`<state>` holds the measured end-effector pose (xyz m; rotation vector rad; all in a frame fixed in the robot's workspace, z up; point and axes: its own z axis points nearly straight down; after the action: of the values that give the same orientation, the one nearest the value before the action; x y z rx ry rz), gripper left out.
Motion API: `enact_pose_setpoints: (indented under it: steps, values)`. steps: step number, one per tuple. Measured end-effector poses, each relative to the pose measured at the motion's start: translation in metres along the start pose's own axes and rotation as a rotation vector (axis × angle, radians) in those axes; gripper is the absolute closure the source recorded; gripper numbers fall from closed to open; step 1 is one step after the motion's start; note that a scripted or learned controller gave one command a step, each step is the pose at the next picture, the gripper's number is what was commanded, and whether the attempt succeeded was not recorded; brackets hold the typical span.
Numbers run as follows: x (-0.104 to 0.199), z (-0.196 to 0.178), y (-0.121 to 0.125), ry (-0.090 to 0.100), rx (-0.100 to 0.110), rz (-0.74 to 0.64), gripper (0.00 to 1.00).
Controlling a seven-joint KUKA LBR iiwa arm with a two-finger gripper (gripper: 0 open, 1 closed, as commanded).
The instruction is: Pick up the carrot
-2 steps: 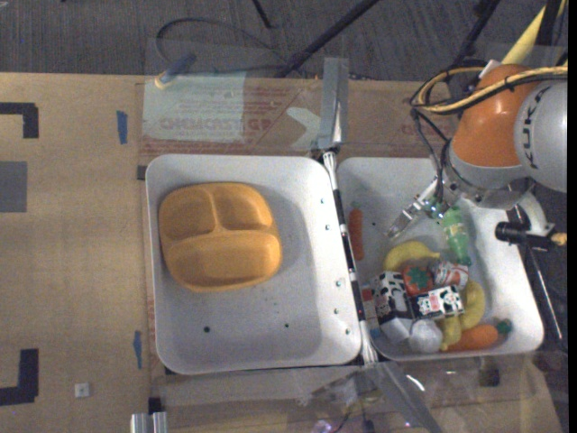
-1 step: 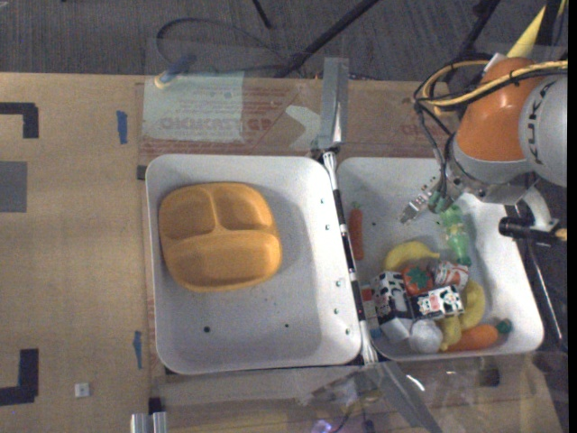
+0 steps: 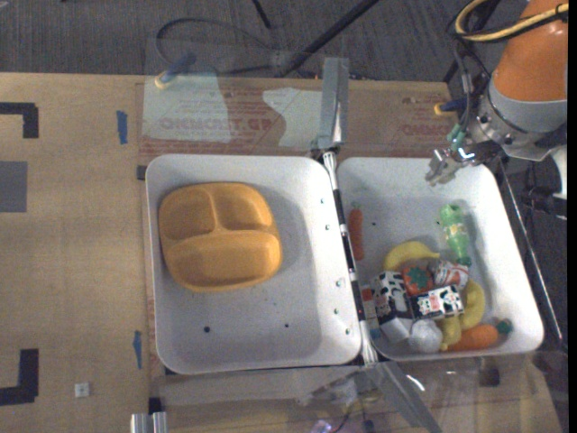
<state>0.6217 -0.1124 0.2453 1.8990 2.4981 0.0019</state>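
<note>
Carrot (image 3: pixel 476 336) lay at the right bin's (image 3: pixel 397 180) near right corner, hemmed by clutter. Claw (image 3: pixel 442 166) hovered over the far rim, open floor below; finger spacing unclear.

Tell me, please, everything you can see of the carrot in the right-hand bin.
The carrot is a small orange toy, smooth and plastic-looking, with a dark green stub at its right end. It lies on its side, roughly level in the view, at the near right corner of the right bin, close to the bin's front wall. Its left end touches a yellow item in the cluster of toys. The gripper is at the bin's far edge, well apart from it.
</note>
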Motion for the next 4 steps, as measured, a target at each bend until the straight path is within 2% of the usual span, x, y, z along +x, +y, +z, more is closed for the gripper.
enact_pose_setpoints:
  steps: [1, 2, 3, 4]
  values:
    - [-0.032, -0.067, -0.02, -0.002, -0.003, -0.205, 1.0]
    - [-0.088, -0.046, -0.053, 0.001, 0.001, -0.533, 1.0]
    - [-0.071, -0.044, -0.01, -0.003, -0.003, -0.504, 1.0]
    - [-0.054, 0.0, -0.019, 0.002, 0.001, -0.343, 1.0]
